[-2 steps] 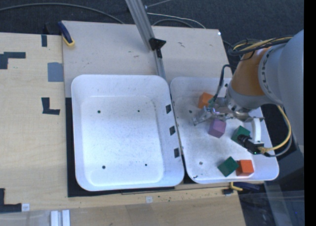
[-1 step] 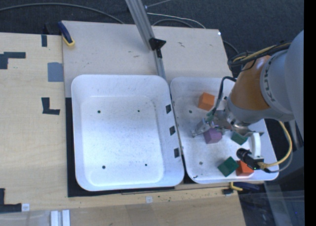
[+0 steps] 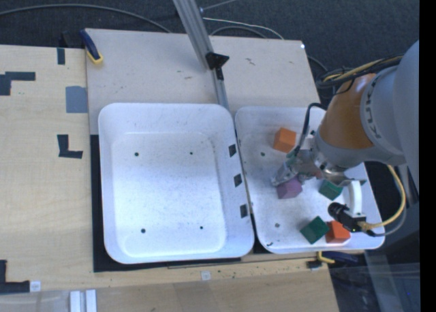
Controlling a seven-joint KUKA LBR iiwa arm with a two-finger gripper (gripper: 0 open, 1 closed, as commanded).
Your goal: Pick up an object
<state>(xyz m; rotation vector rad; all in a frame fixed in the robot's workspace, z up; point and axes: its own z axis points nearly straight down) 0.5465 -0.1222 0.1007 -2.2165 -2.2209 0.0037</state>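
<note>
Gripper (image 3: pixel 291 173) is reaching down into the right bin (image 3: pixel 262 123), tip sitting right at the purple block (image 3: pixel 289 189); can't tell its state, the wrist is blocking. For a clean pick it should be centring over the purple block, straddling two flat faces, closing before lifting straight up. Count: one purple block at the tip, one orange block (image 3: pixel 285 139) just above it, two green blocks (image 3: pixel 314 229) (image 3: pixel 331 189) and one orange-red block (image 3: pixel 338 233) beyond, two white bins.

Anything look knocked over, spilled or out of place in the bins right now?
Nothing stands out. The orange cube, purple block, two green blocks and a second orange block all lie inside the right bin. The gripper is down by the purple block.
</note>
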